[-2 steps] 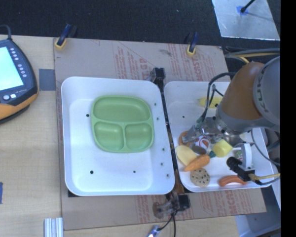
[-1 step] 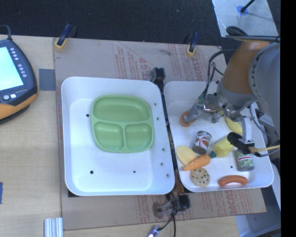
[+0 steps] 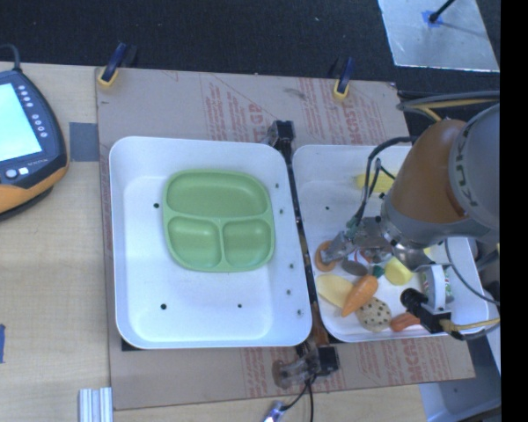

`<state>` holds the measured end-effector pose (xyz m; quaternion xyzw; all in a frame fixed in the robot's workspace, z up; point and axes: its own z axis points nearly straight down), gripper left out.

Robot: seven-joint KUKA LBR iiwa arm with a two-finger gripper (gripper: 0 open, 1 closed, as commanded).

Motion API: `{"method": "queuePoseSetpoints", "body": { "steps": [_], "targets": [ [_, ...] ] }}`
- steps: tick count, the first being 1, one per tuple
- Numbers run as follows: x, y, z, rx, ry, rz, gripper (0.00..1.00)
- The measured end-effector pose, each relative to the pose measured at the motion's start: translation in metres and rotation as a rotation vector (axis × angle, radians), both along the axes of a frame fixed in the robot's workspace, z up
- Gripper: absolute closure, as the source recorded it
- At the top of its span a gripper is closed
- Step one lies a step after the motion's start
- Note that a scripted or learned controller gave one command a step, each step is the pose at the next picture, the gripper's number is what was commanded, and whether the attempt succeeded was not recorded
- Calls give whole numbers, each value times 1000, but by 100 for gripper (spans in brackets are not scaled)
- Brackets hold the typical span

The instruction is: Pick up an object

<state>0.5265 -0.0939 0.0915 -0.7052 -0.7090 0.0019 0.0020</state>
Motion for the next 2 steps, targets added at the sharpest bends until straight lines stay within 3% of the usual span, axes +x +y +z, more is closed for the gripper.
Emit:
{"method": "queuePoseSetpoints", "body": {
  "steps": [1, 2],
  "targets": [
    [2, 0, 13, -1, -4, 7, 100],
    [22, 56, 108, 1, -3, -1, 100]
  ]
}}
